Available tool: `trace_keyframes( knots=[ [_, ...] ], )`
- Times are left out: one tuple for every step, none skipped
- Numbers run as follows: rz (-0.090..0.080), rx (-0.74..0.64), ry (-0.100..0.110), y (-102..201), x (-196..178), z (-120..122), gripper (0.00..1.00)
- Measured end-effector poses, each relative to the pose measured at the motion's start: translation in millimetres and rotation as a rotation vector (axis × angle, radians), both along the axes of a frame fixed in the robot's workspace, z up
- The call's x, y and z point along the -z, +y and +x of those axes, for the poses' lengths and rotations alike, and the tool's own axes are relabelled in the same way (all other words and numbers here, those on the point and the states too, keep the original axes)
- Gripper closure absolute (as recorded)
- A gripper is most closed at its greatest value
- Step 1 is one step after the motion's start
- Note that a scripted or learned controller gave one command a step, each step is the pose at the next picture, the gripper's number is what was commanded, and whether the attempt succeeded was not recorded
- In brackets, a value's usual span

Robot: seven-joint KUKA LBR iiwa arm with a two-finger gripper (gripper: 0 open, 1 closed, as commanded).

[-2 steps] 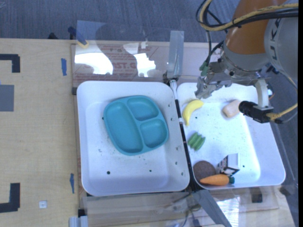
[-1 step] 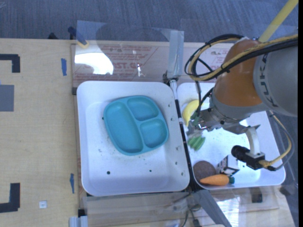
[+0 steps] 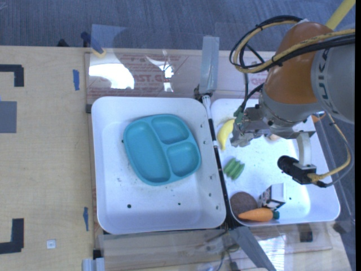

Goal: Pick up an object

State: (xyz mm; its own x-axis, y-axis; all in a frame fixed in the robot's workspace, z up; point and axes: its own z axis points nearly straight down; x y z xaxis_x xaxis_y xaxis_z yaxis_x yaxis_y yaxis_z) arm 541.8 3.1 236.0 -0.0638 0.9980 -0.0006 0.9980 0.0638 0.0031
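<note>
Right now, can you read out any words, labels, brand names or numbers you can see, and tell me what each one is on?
"U" and part of a "K", large dark letters on the grey arm, cut off by the picture edge.
Red printing on the clear sheet behind the left bin: washed out by glare, unreadable.
Small black and white tag in the right bin: too small to read.

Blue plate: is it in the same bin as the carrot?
No, the blue plate lies in the left bin; the carrot is in the right bin.
</note>
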Motion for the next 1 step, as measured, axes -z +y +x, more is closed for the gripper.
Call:
trace_keyframes(
  knots=[
    [-0.001,0.113,0.003,24.7,16.4,35.1,1.0]
  ],
)
